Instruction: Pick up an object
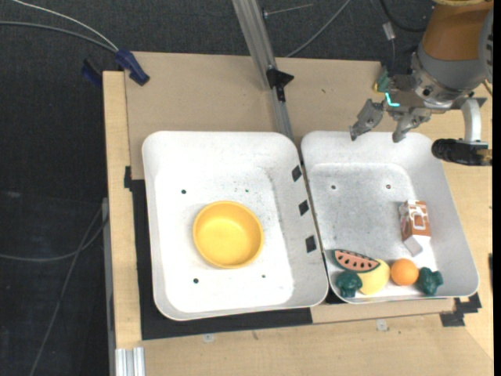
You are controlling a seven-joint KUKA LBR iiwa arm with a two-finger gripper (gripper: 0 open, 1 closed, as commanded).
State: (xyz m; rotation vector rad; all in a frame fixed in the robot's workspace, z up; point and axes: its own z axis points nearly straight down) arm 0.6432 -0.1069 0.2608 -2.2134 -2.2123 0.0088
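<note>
The arm comes in at the upper right of the frame, and its gripper hangs over the far rim of the right bin, near that bin's upper edge. The two fingers are spread apart with nothing between them.

The things to pick up lie well apart from the gripper, gathered along the near edge of the right bin at the lower right of the frame. A watermelon slice lies beside a yellow fruit, with a dark green piece touching them at the lower left. Just to the right sits an orange, and next to it another dark green piece. A small brown and white carton lies a little higher, by the bin's right wall.

In the left bin, a yellow bowl sits upright near the middle.
</note>
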